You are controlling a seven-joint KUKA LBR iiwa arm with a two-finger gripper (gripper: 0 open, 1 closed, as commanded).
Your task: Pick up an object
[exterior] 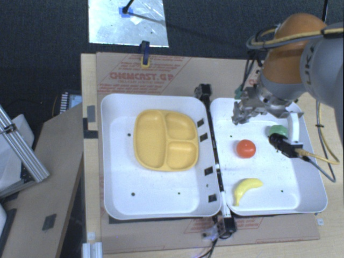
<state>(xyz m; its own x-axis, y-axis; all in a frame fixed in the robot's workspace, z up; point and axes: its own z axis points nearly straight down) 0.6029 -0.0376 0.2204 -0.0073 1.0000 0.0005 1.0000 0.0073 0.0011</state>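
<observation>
Right bin [309,195]: tomato [246,148] sitting mid-bin, banana [245,189] lying near front, green item [279,130] resting behind. Gripper [240,115] hanging over far-left corner, carrying nothing; finger spread: cannot tell. Left bin [115,198]: yellow tray [164,140] lying.

Single fixed cam, mounted above desk [88,160], looks down at a slant. Mid distance: both white bins, left bin [115,160] and right bin [301,192], fit in frame. Arm [301,47] enters from view's right.

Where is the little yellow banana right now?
The banana lies near the front edge of the right-hand bin, just below the red ball.
</observation>
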